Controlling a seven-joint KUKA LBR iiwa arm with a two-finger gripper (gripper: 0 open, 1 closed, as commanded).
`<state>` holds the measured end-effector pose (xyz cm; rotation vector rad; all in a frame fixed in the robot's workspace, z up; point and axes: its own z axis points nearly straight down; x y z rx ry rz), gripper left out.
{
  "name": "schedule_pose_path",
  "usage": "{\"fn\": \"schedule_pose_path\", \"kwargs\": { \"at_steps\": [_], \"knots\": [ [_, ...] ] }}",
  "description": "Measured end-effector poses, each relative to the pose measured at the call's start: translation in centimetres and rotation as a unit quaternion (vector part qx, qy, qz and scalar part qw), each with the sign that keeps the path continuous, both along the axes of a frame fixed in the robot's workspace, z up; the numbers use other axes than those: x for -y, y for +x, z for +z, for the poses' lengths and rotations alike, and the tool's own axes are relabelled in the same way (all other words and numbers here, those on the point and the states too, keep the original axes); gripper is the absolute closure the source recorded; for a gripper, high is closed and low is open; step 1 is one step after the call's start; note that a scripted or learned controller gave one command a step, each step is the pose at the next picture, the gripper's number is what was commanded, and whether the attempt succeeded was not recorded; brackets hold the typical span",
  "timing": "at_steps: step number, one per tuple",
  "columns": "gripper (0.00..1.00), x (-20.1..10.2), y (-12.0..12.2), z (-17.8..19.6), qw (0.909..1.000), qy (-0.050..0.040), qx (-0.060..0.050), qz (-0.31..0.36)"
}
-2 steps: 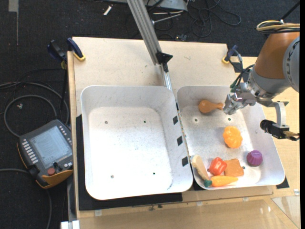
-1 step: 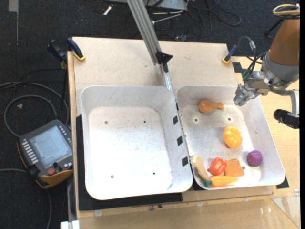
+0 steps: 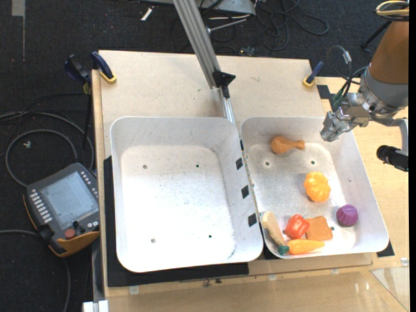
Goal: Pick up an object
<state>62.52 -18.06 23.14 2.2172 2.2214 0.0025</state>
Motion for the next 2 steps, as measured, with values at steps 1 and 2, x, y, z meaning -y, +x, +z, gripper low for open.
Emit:
{"fn": "schedule_pose_path", "kwargs": {
  "at_steps": [1, 2],
  "knots": [
    [1.00, -5.8, -0.7, -0.4, 1.0000, 0.0014, -0.002, 0.003],
    [1.00, -11.2, 0.3, 0.5, 1.0000, 0.0010, -0.001, 0.003]
  ]
}}
